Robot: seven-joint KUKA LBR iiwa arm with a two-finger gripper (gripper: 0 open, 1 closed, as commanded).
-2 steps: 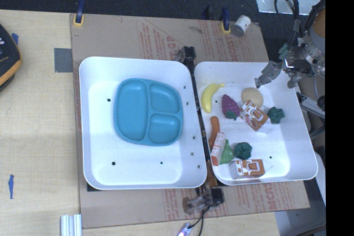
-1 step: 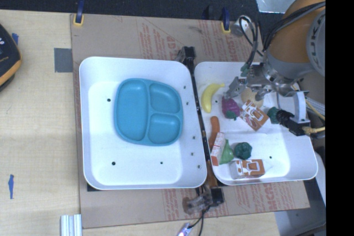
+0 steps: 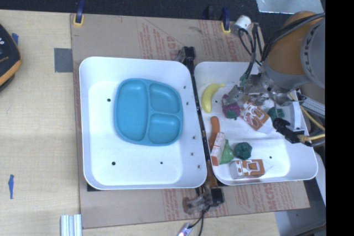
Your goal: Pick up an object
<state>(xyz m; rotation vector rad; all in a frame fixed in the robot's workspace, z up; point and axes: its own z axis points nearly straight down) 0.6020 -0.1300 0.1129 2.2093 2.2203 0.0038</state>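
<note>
Two white bins (image 3: 88, 119); one blue plate (image 3: 148, 111); one banana (image 3: 208, 95).

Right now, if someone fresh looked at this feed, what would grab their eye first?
Probably the blue divided plate, alone in the middle of the left bin. Next, the right bin, crowded with small items: a yellow banana by its left wall and an orange carrot just below it. The arm's tool hangs over that bin's upper part.

Right bin (image 3: 310, 166) is pretty cramped: the tool (image 3: 255, 98) sits down among the clutter, with a banana (image 3: 209, 95) just to its left and a carrot (image 3: 214, 129), green lump (image 3: 242, 150) and small box (image 3: 248, 168) below it. Far left, around the blue plate (image 3: 148, 111), there's loads of open floor.
</note>
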